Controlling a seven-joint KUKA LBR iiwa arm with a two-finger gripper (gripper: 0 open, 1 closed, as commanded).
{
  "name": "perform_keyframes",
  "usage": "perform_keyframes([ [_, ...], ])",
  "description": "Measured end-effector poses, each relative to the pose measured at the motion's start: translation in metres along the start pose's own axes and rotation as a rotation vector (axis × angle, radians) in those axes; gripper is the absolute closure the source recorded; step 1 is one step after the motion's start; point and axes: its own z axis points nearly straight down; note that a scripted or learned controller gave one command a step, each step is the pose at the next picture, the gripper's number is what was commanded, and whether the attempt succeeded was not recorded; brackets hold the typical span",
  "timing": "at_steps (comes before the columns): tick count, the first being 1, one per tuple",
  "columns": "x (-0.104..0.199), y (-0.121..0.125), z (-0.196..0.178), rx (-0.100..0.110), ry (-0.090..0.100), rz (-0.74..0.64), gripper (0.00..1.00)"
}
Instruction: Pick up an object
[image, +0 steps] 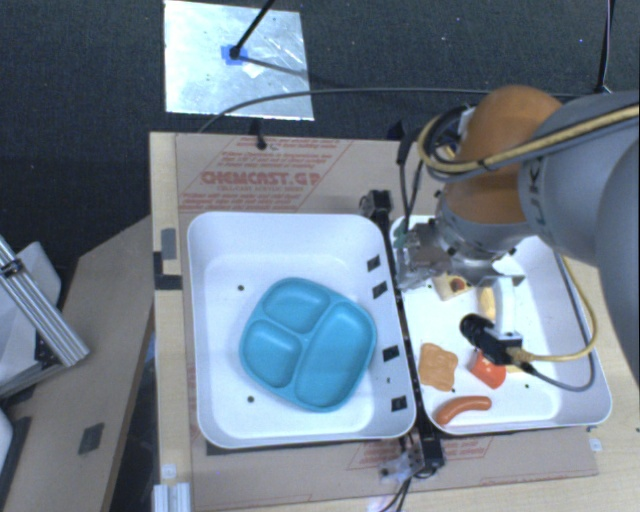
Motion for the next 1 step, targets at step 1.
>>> perform_keyframes([
  [1, 0.0567, 0.0093, 0.01, 0.0, 0.0, -0.001, 1.0],
])
